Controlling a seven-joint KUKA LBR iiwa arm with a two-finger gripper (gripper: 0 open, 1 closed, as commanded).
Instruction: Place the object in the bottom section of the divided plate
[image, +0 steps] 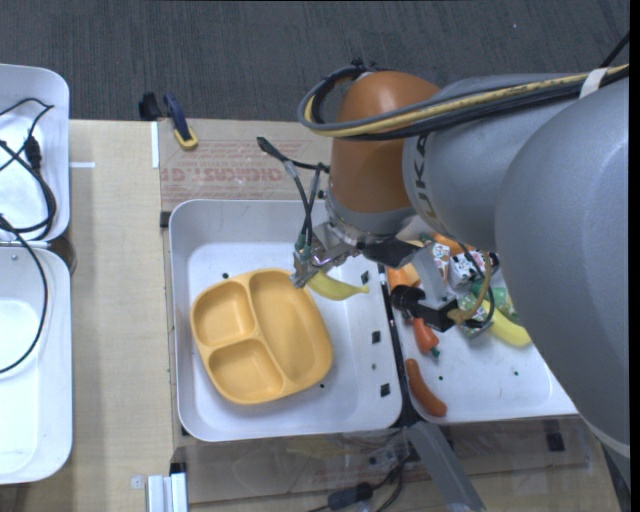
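Overhead slanted view of the counter (110, 250) with two white bins. The left bin (195, 405) holds a yellow divided plate (262, 336), its two smaller sections toward the top and left and its large section at the right. The arm (480, 170) reaches in from the right; its tool (312, 258) hangs just above the plate's upper right rim. A banana (338, 289) lies directly beneath the tool, beside the plate and touching its rim; whether the tool grips it cannot be told. The right bin (480, 395) contains a second banana (510, 332), a sausage (426, 390), and assorted small items.
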